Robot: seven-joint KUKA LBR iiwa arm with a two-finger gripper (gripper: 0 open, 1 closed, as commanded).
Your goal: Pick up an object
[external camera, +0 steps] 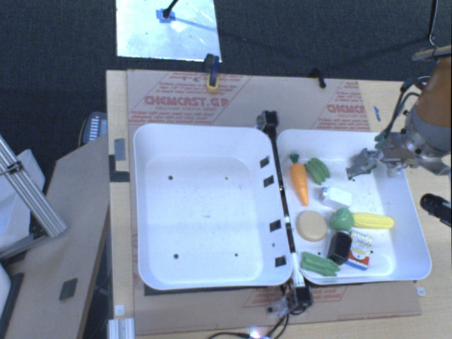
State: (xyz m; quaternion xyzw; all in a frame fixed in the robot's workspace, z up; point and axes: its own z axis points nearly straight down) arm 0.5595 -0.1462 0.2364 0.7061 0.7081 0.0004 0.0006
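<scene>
Orange against the white plastic, the carrot lies near the left wall of the right bin, its long axis running roughly from the far side toward the near one, tip pointing near. The pincer hangs over the bin's far right part, so the carrot sits well off to its left in this view, with a green vegetable between them. Nothing lies in the pincer's grip; whether its fingers stand apart or together I cannot tell, as they read as one grey blur. Nearer pieces, a white block and a yellow corn cob, lie just toward the near side.
</scene>
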